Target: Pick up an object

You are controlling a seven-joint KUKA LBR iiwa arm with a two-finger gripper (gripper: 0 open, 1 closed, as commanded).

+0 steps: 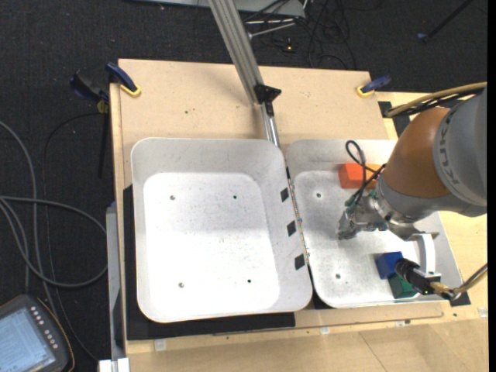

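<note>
Jaws (346,229) hung low in the right bin (325,285), state unclear — approach step; orange block (351,175) just beyond, blue block (387,264) nearer.

The two shallow white bins (205,231) look like matt, finely speckled plastic, resting on a pale, dull fibreboard bench top (201,103), while at three o'clock the arm's orange band (415,157) shows a smooth satin sheen against its grey casing (465,153).

Tan bench (194,103) bears two white bins side by side: left bin (147,208), right bin (325,281).
</note>
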